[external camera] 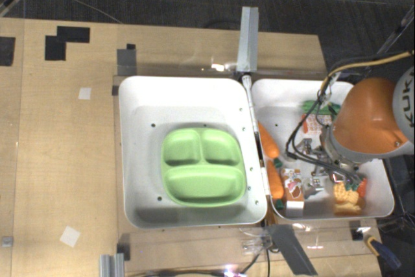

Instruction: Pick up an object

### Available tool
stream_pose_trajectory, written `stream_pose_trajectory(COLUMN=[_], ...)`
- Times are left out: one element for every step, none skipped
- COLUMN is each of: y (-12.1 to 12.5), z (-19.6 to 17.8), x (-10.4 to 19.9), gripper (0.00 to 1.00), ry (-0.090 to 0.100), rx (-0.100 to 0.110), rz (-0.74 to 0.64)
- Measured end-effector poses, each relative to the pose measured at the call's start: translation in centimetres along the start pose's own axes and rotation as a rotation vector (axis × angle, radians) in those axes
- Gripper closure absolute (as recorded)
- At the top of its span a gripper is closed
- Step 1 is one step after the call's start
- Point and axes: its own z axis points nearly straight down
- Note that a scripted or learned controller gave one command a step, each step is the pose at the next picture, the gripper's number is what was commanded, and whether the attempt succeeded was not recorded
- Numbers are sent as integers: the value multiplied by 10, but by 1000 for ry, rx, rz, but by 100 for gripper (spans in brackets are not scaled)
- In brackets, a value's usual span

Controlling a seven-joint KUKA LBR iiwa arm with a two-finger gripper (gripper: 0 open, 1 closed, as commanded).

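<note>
Two white bins sit side by side on the bench. The left bin (136,139) holds a green divided plate (203,165), lying flat near its middle, its two small compartments on the far side and the long one on the near side.

The right bin (279,97) holds a clutter of small things. Two carrots (269,144) lie along its left wall, one behind the other, the nearer one reaching toward the near left corner. Just right of them is a small packet (294,183) with red print, and a white block (295,205) sits against the near wall. A yellow toy (345,194) with a red part beside it lies near the near right corner. A green-and-white item (322,108) shows at the far side, partly behind cables.

The arm (369,117), with its orange band, hangs over the right half of this bin. The gripper (319,178) reaches down just left of the yellow toy; whether it is open or closed can't be told, as it seems lost among cables and clutter
</note>
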Motion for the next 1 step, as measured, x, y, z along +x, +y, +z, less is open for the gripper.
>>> stream_pose_trajectory(y=[0], z=[1], x=[0], gripper=[0], ry=[-2], rx=[-8], rz=[-87])
